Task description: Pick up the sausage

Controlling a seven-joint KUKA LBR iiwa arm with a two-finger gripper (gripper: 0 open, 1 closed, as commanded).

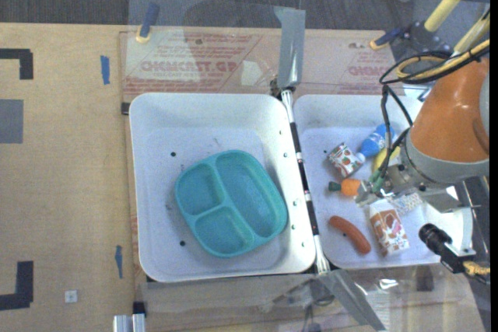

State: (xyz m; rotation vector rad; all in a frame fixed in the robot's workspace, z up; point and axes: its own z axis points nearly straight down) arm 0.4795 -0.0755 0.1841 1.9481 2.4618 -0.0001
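In the camera view, the grey arm with its orange band reaches into the right shallow white bin (pixel 311 120), and its two-finger gripper (pixel 373 189) hangs low there; whether it is open or closed cannot be told. The reddish-brown curved sausage (pixel 349 234) lies below and slightly left of the gripper, apart from it. A small orange carrot-like piece (pixel 349 186) sits just left of the gripper, a white printed carton (pixel 387 228) just below it, and a teal three-compartment plastic tray (pixel 229 202) lies well to its left in the left white bin (pixel 156 120).

camera view | fixed overhead, slanted down | both bins (pixel 148 117) in frame | mid-distance
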